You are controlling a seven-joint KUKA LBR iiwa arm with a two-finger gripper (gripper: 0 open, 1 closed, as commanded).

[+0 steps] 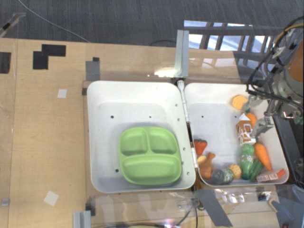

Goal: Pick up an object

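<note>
The grey KUKA arm (289, 70) enters from the right edge of the camera view and reaches over the far right corner of the right shallow white plastic bin (209, 109). Its two-finger gripper (262, 126) hangs above the right side of that bin, just beside the orange-and-white toy carton (244, 131). The fingers are small and partly merged with the background; whether they are apart or together cannot be told, and no object is visible between them.

Contents of the right bin:
- a yellow toy corn piece (239, 101) near the far right corner, apart from the other items
- a small orange toy carrot (250, 118) touching the top of the carton
- a larger orange toy carrot (262, 156) by the right wall
- a green toy vegetable cluster (248, 159) just below the carton
- a red toy strawberry (200, 146) near the left wall
- a tan toy chicken drumstick (206, 159) just below the strawberry
- a grey rounded toy (221, 176) at the near wall
- a red-and-white flat packet (270, 176) in the near right corner

The left shallow white plastic bin (102, 103) holds a light green divided plastic plate (149, 156), lying flat toward its near side
</note>
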